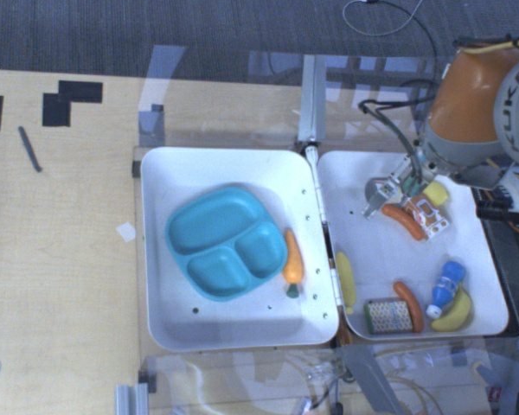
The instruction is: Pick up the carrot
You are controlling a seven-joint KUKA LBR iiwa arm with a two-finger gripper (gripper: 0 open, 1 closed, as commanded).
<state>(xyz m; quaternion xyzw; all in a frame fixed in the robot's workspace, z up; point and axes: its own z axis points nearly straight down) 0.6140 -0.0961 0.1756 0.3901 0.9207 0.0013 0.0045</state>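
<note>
I note the bench (60,258), pale wood, carrying two shallow white bins side by side. The left bin (169,327) holds a blue divided plate (225,242) with three compartments. The right bin (480,309) holds the smaller clutter.

The arm (480,102) enters from the right, its orange band and grey wrist cut off by the frame edge. It reaches down and leftward over the far part of the right bin. The gripper (389,193) sits at its tip, above the bin floor, just beside a red sausage (404,220) and a small printed packet (431,217). I cannot tell how its pincer stands; the wrist and cabling crowd that spot and the detail is too fine. I see nothing held.

The carrot (292,258) lies in the left bin, on the floor against the right rim of the blue plate, long axis running far to near, green stub at the near end. It is well apart from the gripper, with the bin wall between them.

Near right corner of the right bin: a banana (454,316), a blue bottle (446,285) leaning on it, a second red sausage (407,303), and a grey ridged object (388,316) I cannot identify. A yellow-green item (345,279) lies along that bin's left wall. A yellow piece (436,194) is partly hidden beneath the wrist.
</note>
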